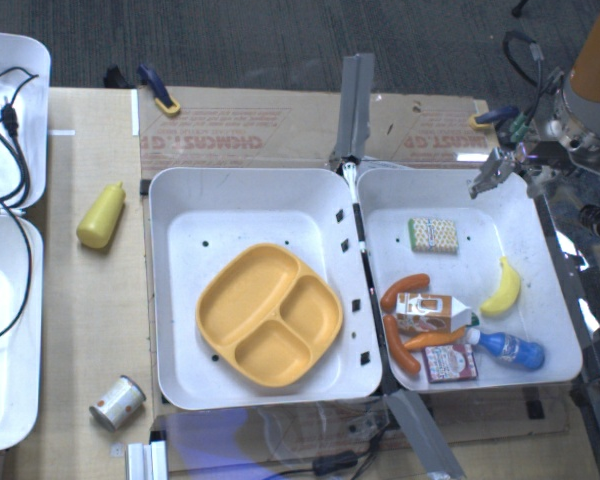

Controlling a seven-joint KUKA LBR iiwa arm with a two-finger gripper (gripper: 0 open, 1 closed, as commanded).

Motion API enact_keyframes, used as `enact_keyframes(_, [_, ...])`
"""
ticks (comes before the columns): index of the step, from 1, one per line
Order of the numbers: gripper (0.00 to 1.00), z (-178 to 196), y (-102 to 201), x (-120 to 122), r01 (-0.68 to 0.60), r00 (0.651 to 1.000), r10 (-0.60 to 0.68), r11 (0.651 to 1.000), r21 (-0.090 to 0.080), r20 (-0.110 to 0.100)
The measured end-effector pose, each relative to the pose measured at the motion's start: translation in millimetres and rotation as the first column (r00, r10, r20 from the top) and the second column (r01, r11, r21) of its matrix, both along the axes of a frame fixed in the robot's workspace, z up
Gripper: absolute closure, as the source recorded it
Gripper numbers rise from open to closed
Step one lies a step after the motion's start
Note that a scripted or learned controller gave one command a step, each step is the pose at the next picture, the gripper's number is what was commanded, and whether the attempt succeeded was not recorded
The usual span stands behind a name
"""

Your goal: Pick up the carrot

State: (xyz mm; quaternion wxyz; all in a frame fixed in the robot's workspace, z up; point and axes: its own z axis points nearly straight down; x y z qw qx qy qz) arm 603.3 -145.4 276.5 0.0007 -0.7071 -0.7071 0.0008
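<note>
The camera view looks down on two shallow white bins side by side. The left bin holds a yellow divided plate. The right bin holds a cluster of items toward its near left corner. The carrot, orange and slender, lies there with its long axis nearly left to right, tilted slightly up toward the right. A small juice carton sits just behind it, touching or nearly so. A red packet lies just in front of it. A sausage curves behind the carton, and a second sausage lies at the carrot's left end. A blue bottle rests on its side just right of the carrot. A banana and a green sponge lie farther back, apart from the cluster. The gripper hangs over the bin's far right corner, well away from the carrot. It holds nothing; whether its fingers are spread or closed cannot be told.
</note>
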Motion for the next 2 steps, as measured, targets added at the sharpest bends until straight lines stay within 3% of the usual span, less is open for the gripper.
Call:
enact_keyframes(1, [0.00,-10,-3,17,0.108,0.994,-0.108,0.994,-0.002,0.001])
enact_keyframes(2, [0.00,-90,13,-47,0.018,1.000,-0.018,1.000,0.000,-0.002])
